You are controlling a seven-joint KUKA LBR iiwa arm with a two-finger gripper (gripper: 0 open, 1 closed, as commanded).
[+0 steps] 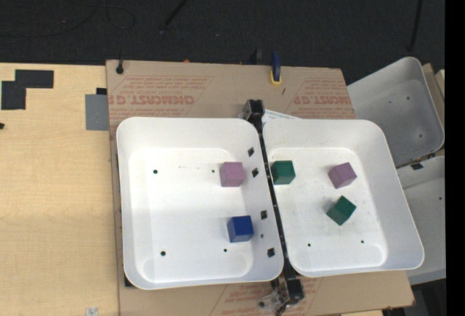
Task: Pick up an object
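Two white bins lie side by side on a cardboard sheet. The left bin (145,235) holds a light purple cube (232,173) near its right wall and a blue cube (240,228) below it. The right bin (378,235) holds a dark green cube (282,172) close to the divider, a light purple cube (341,175) to its right, and a second dark green cube (341,210), turned at an angle, below that one.
Black clips run along the seam between the bins (261,184). A spare white bin (407,111) leans at the right. A blue and yellow clamp (275,69) sits on the cardboard's far edge. Wooden bench surface (51,198) lies to the left.
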